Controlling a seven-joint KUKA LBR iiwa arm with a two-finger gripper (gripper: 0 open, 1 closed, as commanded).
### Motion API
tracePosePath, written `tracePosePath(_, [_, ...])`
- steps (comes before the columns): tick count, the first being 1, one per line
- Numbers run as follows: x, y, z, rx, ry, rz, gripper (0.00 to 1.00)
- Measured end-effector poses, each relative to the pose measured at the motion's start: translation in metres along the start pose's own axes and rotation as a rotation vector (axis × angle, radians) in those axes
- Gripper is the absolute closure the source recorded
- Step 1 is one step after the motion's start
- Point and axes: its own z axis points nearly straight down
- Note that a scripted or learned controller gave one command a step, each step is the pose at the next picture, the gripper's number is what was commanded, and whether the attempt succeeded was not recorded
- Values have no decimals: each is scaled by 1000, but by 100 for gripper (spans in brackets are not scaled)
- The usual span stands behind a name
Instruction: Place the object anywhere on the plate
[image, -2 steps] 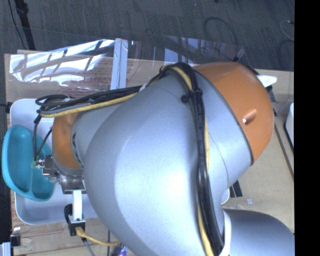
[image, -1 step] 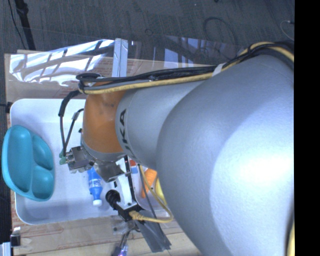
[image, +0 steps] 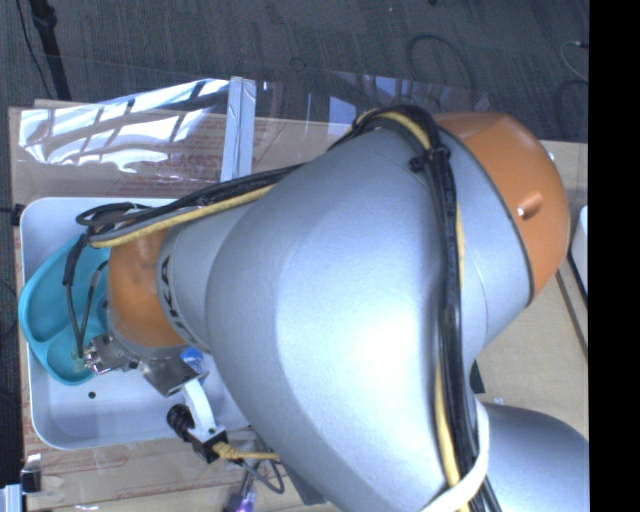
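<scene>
The grey arm (image: 350, 320) reaches in from the right and covers most of the desk (image: 150, 140). Its wrist hangs low over the left white bin (image: 60, 420). A turquoise plate (image: 45, 310) lies at that bin's left side, partly under the wrist. The arm hides the pincer, so its state cannot be told. The object's place and long axis are hidden too.

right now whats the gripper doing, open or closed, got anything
gripper: cannot be told; it sits low over the turquoise plate in the left bin, with the arm blocking the view.
</scene>
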Motion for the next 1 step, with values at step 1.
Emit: tracePosePath(1, [-58,70,-49,7,-1,-112,100])
